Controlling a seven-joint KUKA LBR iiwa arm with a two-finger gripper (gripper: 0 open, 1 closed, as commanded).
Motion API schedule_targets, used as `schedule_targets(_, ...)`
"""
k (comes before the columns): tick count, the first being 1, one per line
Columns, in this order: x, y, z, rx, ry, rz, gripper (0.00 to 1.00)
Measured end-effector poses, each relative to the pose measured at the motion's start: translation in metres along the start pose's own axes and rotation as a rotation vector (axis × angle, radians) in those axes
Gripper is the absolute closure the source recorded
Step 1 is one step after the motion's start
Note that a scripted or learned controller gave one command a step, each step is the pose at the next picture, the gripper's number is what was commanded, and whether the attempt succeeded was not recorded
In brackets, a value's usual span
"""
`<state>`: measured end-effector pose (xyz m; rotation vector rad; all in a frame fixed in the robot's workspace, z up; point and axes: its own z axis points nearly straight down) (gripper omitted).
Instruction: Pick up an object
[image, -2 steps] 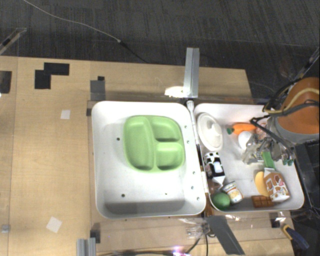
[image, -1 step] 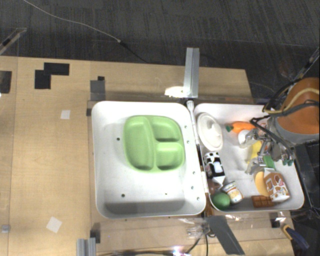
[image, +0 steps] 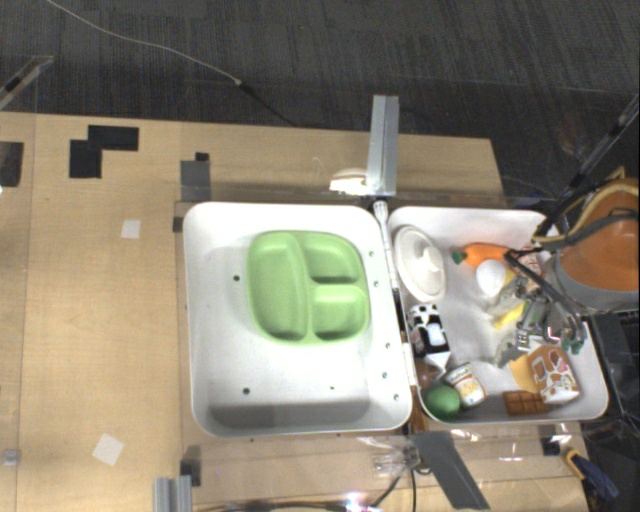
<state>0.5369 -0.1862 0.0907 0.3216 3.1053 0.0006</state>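
The right bin (image: 480, 222) holds a jumble of small objects. A white round bowl (image: 419, 262) lies at its left, with an orange carrot (image: 484, 253) and a white egg-like piece (image: 490, 277) beside it. A yellow piece (image: 508, 316) lies near the middle. Along the front are a green ball (image: 441, 401), a small can (image: 465, 385), a brown bar (image: 520, 403) and a printed box (image: 551, 372). A black-and-white item (image: 430, 334) rests by the left wall. My gripper (image: 535, 322) hangs low over the bin's right half, just right of the yellow piece and above the printed box.
The left bin (image: 215, 400) holds a green divided tray (image: 307, 284). A metal post (image: 383, 145) stands behind the wall between the bins. The arm's orange band (image: 602, 250) and its cables cover the right bin's far right corner. Wooden bench surface spreads to the left.
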Motion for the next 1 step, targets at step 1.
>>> schedule_targets(1,0.0158,-0.0204,-0.0003,0.001,-0.001,0.123,0.0)
